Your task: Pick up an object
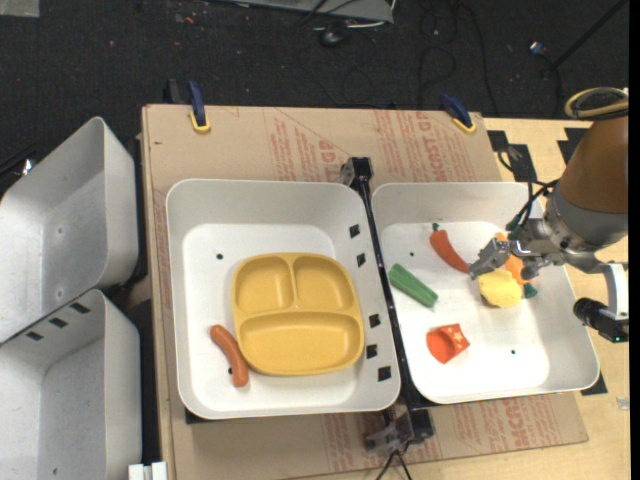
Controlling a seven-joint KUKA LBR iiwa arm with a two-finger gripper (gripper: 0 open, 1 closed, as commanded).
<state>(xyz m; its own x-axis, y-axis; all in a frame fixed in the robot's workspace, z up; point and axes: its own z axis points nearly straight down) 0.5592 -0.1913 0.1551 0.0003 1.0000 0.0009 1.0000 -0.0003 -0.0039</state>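
— What are you seeing around the pincer [503,258]?

— You're looking at the right bin [480,383], where a red chili [449,249] is lying just left of the pincer, a green block [412,285] farther left and a red block [447,341] nearer you. An orange piece [515,265] is sitting right against the pincer. The left bin [190,298] is carrying a yellow divided plate [297,313] with a sausage [230,354] beside it.

— And the object?

— A yellow lemon [500,290], rounded and glossy, is resting just below the pincer, its long axis running roughly left to right.

— Is the pincer spreading or pinching?

— I cannot tell; you're not getting a clear look at it.
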